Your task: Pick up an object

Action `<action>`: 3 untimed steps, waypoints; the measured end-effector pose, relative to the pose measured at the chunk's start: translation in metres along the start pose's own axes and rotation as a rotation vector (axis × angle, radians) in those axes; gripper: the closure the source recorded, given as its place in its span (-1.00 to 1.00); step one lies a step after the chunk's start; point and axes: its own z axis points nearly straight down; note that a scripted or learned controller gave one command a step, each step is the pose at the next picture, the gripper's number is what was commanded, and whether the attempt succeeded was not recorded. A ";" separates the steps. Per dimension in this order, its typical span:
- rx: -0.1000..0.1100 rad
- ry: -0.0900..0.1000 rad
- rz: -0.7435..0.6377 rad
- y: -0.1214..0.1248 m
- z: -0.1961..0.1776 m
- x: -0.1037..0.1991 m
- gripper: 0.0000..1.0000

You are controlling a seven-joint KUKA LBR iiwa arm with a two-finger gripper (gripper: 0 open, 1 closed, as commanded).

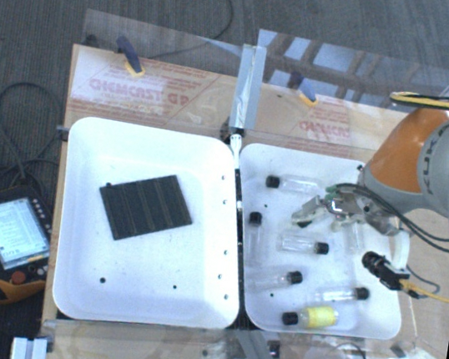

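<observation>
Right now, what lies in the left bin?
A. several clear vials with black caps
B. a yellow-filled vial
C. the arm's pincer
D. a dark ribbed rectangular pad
D: the dark ribbed rectangular pad lies alone, at a slant, in the left bin, while the black-capped clear vials and the yellow-filled vial sit in the right bin.

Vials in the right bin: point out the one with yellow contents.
It is the vial lying at the bin's near edge, with a black cap at its left end. Its body is yellow, while the other vials look clear.
</observation>
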 end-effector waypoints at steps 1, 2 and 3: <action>0.000 -0.011 -0.067 0.011 0.002 0.000 -1.00; 0.000 -0.016 -0.098 0.012 0.002 0.004 -1.00; -0.003 -0.015 -0.111 -0.011 0.001 -0.004 -1.00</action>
